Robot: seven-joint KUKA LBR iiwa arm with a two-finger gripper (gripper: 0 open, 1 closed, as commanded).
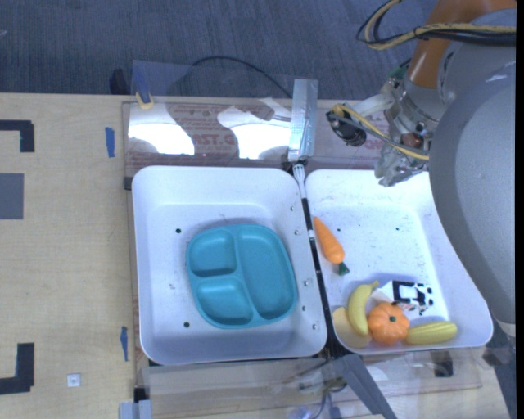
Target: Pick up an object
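Two shallow white bins sit side by side on the bench. The left bin [155, 204] holds a teal divided tray [241, 274] with three compartments, lying flat near the bin's centre. The right bin [385, 221] holds the loose objects: an orange toy carrot [328, 241] lying at a slant just beside the divider between the bins, and, in the near corner, a cluster made up of a yellow banana [359, 307], a small orange pumpkin [388, 322] touching the banana, a second yellow piece [431, 332] lying flat beside the pumpkin, and a black-and-white object [410, 295] just behind them. The gripper [396, 172] hangs over the far edge of the right bin, well apart from the carrot and the cluster, with nothing visibly between its fingers; whether they are spread or closed cannot be told from this view. Yellow and black cables [385, 24] loop above the wrist.
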